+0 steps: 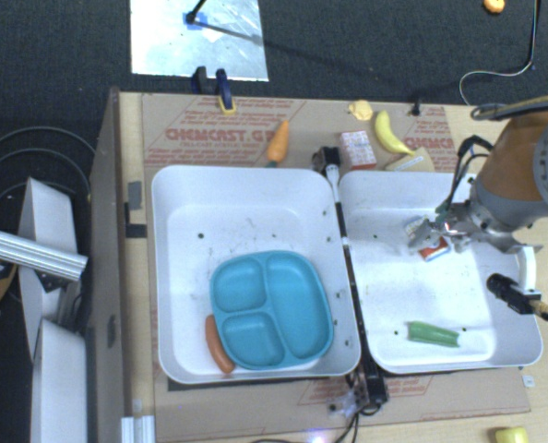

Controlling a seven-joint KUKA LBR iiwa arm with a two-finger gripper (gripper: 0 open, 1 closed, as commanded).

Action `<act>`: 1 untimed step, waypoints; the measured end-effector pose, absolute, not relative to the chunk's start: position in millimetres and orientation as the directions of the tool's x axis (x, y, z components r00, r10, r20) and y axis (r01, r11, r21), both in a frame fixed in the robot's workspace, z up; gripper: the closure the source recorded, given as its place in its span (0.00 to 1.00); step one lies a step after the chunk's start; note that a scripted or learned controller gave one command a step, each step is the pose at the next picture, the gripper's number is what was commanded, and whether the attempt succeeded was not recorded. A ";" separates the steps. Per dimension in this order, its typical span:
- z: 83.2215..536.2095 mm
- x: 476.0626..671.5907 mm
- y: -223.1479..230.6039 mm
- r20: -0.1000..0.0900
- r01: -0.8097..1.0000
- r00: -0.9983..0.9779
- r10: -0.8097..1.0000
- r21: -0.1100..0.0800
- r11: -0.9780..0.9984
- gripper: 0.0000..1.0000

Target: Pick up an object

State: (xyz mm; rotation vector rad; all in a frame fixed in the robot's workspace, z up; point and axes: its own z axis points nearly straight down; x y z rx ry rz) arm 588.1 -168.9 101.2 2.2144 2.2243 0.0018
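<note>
My gripper (428, 235) is low in the right bin (375, 275), near the upper middle of it, on the grey arm with the orange band (518, 169) coming in from the right. A small red object (434, 253) lies on the bin floor right under the gripper's tip, touching or nearly touching it. A green oblong piece (434, 334) lies near the bin's front, well apart from the gripper. In the left bin (191, 210) sits a blue divided plate (270, 307) with an orange sausage (219, 344) beside its left edge.
Behind the bins, on the cardboard, lie a carrot (278, 141), a small box (358, 149), a banana (389, 134) and a blue clamp (220, 86). A black part (511, 293) sticks out over the right bin's right rim. Cables run at the top right.
</note>
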 end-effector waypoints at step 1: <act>112.3 588.9 -168.8 -0.001 1.000 -0.005 1.000 0.006 0.005 1.00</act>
